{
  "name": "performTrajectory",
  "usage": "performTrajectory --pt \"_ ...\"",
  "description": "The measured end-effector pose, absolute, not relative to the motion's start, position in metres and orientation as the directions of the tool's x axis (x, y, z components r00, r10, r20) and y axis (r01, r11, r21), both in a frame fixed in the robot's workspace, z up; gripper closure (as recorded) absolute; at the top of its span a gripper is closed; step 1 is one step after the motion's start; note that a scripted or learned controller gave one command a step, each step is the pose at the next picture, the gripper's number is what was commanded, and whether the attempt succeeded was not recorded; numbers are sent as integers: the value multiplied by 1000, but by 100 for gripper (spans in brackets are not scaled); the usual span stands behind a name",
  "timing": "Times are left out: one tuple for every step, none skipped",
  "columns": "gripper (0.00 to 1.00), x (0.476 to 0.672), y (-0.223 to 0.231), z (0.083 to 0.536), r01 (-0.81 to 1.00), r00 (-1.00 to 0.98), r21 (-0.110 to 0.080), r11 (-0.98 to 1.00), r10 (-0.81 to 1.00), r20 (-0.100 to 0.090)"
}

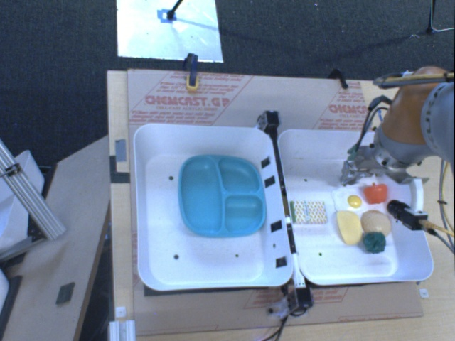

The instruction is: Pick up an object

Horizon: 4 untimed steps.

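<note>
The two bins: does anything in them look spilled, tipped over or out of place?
Nothing stands out. The blue divided plate lies flat in the left bin. In the right bin, the small items sit in a loose cluster: orange piece, yellow piece, dark green piece. The gripper hovers beside them.

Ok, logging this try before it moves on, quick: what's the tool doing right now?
Tool: low in the right bin, beside the orange object; open or shut cannot be told.

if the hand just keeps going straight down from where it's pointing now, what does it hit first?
Probably bare floor of the right bin. The hand points down just up-left of the small yellow piece and left of the orange object, and it seems to be over neither. Depth is unclear from this slanted view, so it could graze the yellow piece.
</note>
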State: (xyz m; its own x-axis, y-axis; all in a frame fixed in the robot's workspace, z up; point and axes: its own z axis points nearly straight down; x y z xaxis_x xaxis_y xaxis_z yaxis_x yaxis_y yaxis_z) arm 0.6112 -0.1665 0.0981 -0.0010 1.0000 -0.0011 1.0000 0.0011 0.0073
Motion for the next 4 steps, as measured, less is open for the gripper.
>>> performTrajectory --pt "100 608 -160 158 1000 -4 3 4 1000 -1" --pt "100 602 -154 210 1000 -6 5 6 1000 -1" --pt "100 603 -154 240 1000 -5 4 5 1000 -1" --pt "100 590 -105 235 1000 -8 0 8 1000 0"
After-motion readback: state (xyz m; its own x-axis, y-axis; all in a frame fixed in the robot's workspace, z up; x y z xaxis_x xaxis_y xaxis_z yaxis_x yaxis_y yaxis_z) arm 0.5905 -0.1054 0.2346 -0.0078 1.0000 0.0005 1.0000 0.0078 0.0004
